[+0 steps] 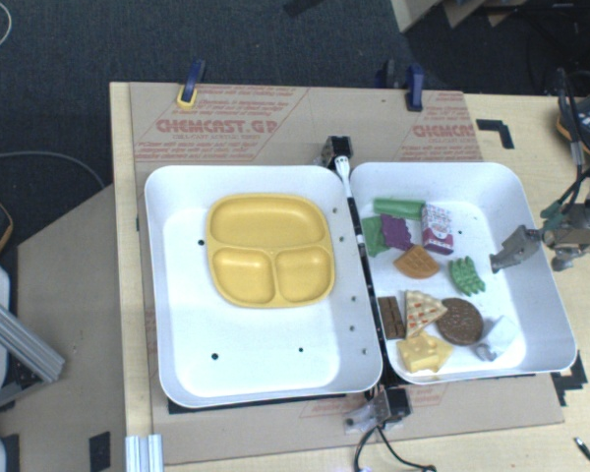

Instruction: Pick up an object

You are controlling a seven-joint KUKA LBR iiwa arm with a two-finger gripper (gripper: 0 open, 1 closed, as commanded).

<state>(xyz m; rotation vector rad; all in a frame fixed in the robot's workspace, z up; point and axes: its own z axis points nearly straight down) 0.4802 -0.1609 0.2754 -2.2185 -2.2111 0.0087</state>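
Cardboard-topped bench [275, 116] under two white bins [177, 264], dark carpet [79, 28] around

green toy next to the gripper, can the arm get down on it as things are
Probably yes. The green toy lies apart from the other pieces, nothing on top, and the gripper hangs just to its right over bare bin floor.

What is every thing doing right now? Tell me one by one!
yellow divided plate: flat in the left bin, nothing on it.
claw: over the right bin's right side, holding nothing I can see.
green toy bar: lying at the top of the right bin.
purple block: resting against a green piece.
pizza slice toy: lying flat.
brown round cookie toy: lying flat beside the pizza slice.
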